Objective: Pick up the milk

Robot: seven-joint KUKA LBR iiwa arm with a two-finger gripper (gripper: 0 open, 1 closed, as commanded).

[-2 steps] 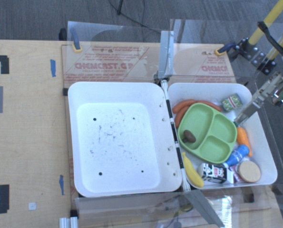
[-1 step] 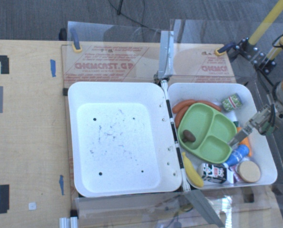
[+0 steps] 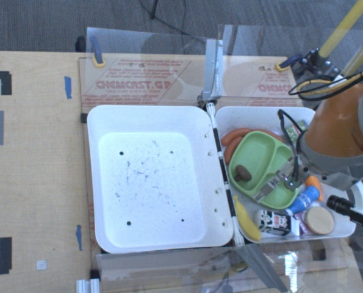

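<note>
The milk [image 3: 274, 222] looks like a small black-and-white carton lying flat near the front edge of the right bin [image 3: 258, 113]. It lies between a banana and a round tan object. My gripper [image 3: 277, 185] hangs over the front rim of a green bowl [image 3: 260, 160], a short way behind the milk and apart from it. The grey arm with its orange band [image 3: 337, 130] comes in from the right and hides the bin's right part.
Also in the right bin are a banana [image 3: 248, 221], a blue bottle with an orange cap [image 3: 305, 198], a round tan object [image 3: 319, 221], an orange item [image 3: 235, 138] behind the bowl and a small brown thing [image 3: 243, 173] inside it. The left bin [image 3: 102, 163] stands beside it.
</note>
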